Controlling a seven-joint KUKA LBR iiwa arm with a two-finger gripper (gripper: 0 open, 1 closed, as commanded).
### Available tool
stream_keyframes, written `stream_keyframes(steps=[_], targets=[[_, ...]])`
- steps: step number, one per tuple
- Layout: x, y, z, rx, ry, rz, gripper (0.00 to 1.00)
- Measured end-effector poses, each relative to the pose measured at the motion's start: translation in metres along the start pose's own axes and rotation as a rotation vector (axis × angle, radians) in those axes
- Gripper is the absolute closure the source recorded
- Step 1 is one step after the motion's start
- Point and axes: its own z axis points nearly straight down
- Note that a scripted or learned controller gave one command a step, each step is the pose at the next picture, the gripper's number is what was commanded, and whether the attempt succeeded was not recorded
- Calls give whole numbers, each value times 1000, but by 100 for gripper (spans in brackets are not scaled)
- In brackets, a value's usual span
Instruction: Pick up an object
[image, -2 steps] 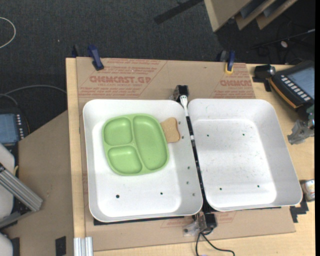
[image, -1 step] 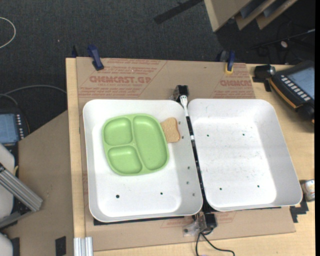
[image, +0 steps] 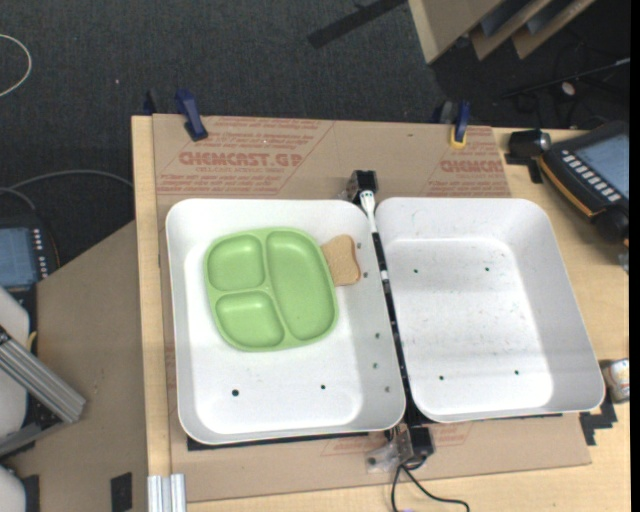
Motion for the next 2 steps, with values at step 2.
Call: stream_keyframes(steps=[2], targets=[[13,0,-30,6,2,-2,100]])
